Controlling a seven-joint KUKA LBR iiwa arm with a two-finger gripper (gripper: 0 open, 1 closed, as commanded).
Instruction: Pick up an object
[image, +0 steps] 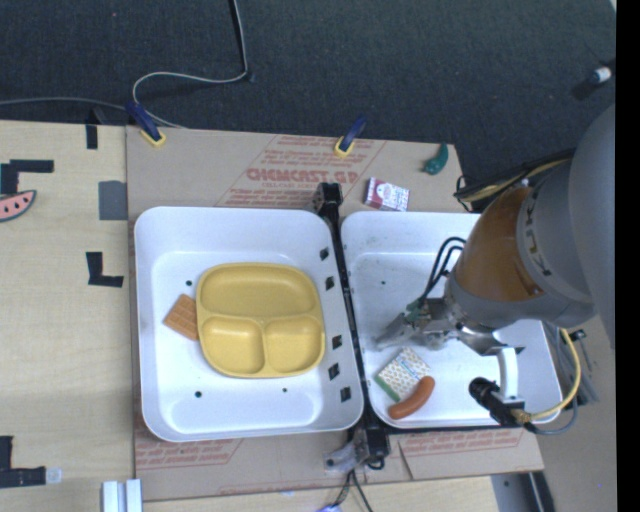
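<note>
My gripper (400, 330) reaches into the right bin (375, 250) from the right, its fingers (390, 332) spread open just above the bin floor with nothing between them. Directly below the fingertips lies a small patterned packet (403, 373), and next to that a reddish sausage-shaped toy (412, 398) near the bin's front wall. The grey arm with its orange band (500, 250) covers the right part of this bin.
The left bin (160, 250) holds a yellow divided tray (262, 318) with a tan waffle-like piece (182, 318) tucked under its left edge. A small red-and-white box (385, 194) lies on the cardboard behind the bins. Black clips run along the divider between bins.
</note>
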